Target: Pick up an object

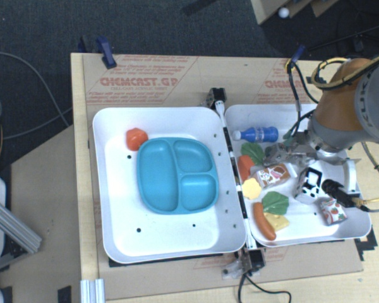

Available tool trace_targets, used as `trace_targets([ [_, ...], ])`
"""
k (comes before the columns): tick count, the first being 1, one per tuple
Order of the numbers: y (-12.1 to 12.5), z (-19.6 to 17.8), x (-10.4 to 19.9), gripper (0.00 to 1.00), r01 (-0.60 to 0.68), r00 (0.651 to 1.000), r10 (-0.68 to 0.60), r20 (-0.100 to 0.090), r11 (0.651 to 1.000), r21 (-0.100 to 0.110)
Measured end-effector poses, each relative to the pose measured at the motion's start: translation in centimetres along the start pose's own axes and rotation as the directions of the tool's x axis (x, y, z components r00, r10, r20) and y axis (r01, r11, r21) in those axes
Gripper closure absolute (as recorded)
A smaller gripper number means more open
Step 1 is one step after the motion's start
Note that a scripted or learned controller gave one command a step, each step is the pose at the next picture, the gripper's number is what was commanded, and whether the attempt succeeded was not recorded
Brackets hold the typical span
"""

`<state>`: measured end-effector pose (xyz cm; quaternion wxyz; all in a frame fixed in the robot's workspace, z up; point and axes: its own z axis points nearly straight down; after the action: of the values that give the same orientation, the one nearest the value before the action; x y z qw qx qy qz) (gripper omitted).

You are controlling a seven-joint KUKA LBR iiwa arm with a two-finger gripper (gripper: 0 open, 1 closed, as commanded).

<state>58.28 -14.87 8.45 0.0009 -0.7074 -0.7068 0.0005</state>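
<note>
We judged the likeliest target to be the packet (273,175), which lay in the right bin (354,231) just on the near side of the gripper (283,153) and close under it. It looked like a light toy, probably stiff plastic with a glossy, somewhat slippery skin, and not fragile. We would take it across its short width, since its long sides seemed the only faces with room beside them.

Nearer than the packet, the sausage (264,221) lay at the bin's near edge, well short of the gripper, and the leaf (275,202) lay between the two. The leaf looked thin and flat, so we thought it hard to pinch. The lemon (251,189) sat just left of the packet, and the cow (309,183) just right of it. Both crowded the approach, and we thought a closing grip might nudge either one.

The gripper itself hung low over the bin's middle. We could not tell whether it was open or closed, because the wrist and cabling blurred its tip. We saw nothing clearly held in it.

Beyond the gripper, the bottle (258,134) lay on its side by the far wall. It was round and smooth, and we expected it to roll.
</note>
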Motion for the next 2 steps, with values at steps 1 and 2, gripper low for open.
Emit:
trace_targets([
  [1,-2.8,0.0,-0.7,0.0,0.0,1.0,0.0,0.0,1.0,-0.001],
  [2,6.7,0.2,3.4,0.0,0.003,1.0,-0.003,-0.002,1.0,0.012],
])
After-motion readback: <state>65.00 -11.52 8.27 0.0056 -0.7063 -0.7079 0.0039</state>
